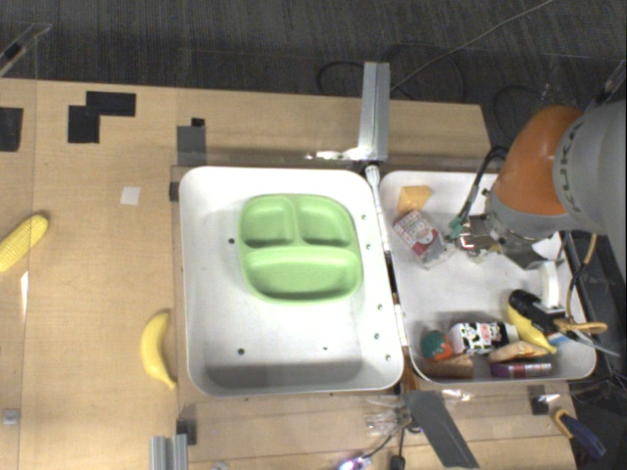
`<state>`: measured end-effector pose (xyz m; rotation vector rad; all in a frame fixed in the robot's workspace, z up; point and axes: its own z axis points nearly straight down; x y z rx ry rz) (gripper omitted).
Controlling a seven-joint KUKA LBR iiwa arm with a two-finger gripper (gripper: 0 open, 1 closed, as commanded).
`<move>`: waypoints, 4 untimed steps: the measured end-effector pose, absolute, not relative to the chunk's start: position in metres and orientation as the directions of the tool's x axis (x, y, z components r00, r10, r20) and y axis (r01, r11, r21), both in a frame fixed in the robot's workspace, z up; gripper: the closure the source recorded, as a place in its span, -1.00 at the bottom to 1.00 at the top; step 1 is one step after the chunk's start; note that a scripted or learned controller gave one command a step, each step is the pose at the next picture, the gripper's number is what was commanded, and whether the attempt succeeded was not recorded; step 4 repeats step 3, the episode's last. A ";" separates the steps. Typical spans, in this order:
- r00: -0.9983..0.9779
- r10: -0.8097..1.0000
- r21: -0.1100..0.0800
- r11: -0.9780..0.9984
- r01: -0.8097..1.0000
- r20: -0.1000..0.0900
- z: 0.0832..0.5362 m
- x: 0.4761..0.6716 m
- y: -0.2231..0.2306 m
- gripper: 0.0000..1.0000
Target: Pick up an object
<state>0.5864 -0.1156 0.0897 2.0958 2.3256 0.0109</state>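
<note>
Two shallow white bins (387, 262) sit side by side on a wooden bench (88, 292), seen from above at a slant. In the left bin lies a smooth green plastic tray (297, 246) with three compartments and rounded corners, its long axis running left to right.

The right bin holds a scatter of small things. Near its far left corner is a tan wedge-shaped piece (413, 199), and just below it a small crinkled clear packet (418, 235) with red print, its long axis tilted from upper left to lower right. Along the near edge lie a teal ball-like object (432, 343), a small black-and-white carton (477, 337) on its side, and a yellow banana-shaped toy (530, 329) slanting from upper left to lower right.

The grey arm with its orange band (529, 160) reaches in from the right. Its gripper (468, 240) hangs low over the right bin, just right of the packet; I cannot tell how its fingers stand.

Outside the bins, on the bench at left, lie a yellow banana (157, 349) curving upright and a yellow corn cob (20, 243) tilted diagonally.
</note>
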 end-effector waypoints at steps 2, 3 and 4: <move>-0.020 1.000 0.017 0.020 1.000 0.000 0.101 0.634 -0.090 1.00; -0.026 1.000 0.006 0.026 1.000 0.001 0.186 0.617 -0.021 1.00; -0.026 1.000 0.006 0.026 1.000 0.001 0.186 0.617 -0.021 1.00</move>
